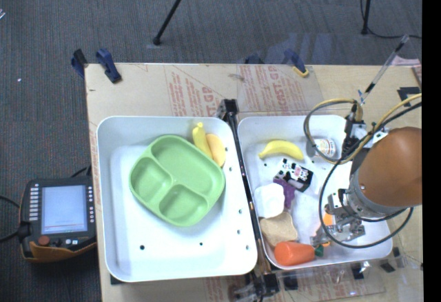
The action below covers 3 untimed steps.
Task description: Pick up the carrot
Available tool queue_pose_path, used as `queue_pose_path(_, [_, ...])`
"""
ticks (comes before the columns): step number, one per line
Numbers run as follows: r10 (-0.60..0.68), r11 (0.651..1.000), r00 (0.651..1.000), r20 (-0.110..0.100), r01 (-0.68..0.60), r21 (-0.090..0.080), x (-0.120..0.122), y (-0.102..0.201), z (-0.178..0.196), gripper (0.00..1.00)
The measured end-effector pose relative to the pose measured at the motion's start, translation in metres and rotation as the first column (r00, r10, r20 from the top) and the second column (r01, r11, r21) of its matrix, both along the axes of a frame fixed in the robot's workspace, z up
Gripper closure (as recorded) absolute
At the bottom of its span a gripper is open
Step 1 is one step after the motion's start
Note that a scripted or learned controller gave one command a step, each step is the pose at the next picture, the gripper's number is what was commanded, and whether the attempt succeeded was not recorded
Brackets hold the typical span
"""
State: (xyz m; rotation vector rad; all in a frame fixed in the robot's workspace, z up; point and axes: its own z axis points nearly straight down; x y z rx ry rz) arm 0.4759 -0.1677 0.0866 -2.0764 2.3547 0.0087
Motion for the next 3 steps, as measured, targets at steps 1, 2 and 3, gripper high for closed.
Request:
queue_pose_path(1, [-0.322,0.947,0.947,0.004,0.322,-0.001,0.002,-0.026,0.053,1.0])
queue_pose_path(2, [-0.324,0.946,0.946,0.0,0.324,0.006,0.003,-0.023,0.061,1.0])
queue_pose_path(3, [-0.048,0.999,0.999,0.0,0.048,0.001,0.001,0.025,0.075,1.0])
